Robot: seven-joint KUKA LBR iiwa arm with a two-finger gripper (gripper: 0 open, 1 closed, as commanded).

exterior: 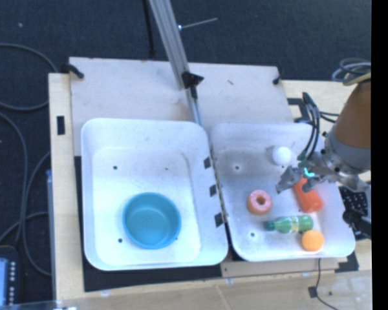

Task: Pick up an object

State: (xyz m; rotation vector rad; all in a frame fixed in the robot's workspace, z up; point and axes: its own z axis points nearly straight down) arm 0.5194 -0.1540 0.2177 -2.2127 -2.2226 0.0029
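My gripper (301,184) hangs low over the right part of the right bin (246,141), open. One grey finger (285,181) points down-left, and the other is above the top end of an orange-red cylinder (310,199) lying in the bin. Nothing is held between them. A white ball (281,154) rests just up-left of the gripper. A pink ring-shaped doughnut (259,202) lies to the lower left. A green bottle (290,224) lies on its side near the bin's front, with an orange ball (312,239) beside it at the front right corner.
The left bin (103,141) holds a blue bowl (152,220) in its front half. A slanted metal rail (171,37) runs from the top down to the gap between the bins. Cables (310,118) hang by the arm's orange wrist band (355,115).
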